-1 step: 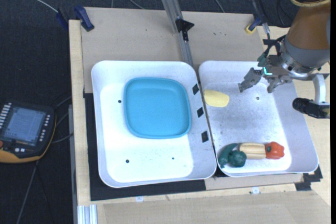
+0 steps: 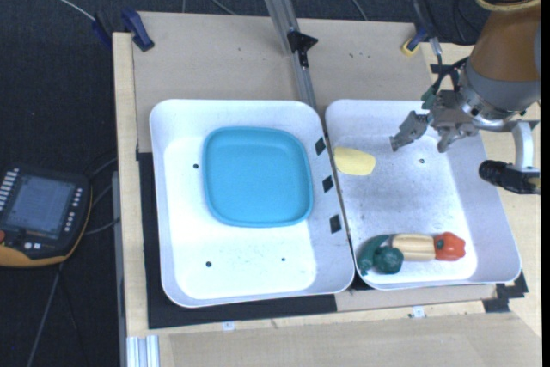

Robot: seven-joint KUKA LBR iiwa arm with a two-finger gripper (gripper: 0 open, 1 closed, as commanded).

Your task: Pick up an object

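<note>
I see the arm (image 2: pixel 507 39) reaching in from the right, its claw (image 2: pixel 428 136) hanging over the far part of the right bin (image 2: pixel 404 202). The two fingers are spread wide apart, one pointing left, the other nearer the bin's right side, and I see nothing between them.

In that right bin, a pale yellow piece (image 2: pixel 354 161) lies by the left wall, left of the claw and apart from it. Along the bin's near edge three things sit in a row: a dark green lump (image 2: pixel 381 258) on the left, a tan roll-shaped piece (image 2: pixel 412 247) in the middle touching it, and a red item (image 2: pixel 449 246) on the right against the roll's end. All three are well apart from the claw.

The left bin (image 2: pixel 172 219) holds a square blue plate (image 2: pixel 256 176), lying flat toward its far half. Both bins rest side by side on the table (image 2: pixel 215 56), and a handheld control unit (image 2: pixel 39 215) lies on the floor to the left.
</note>
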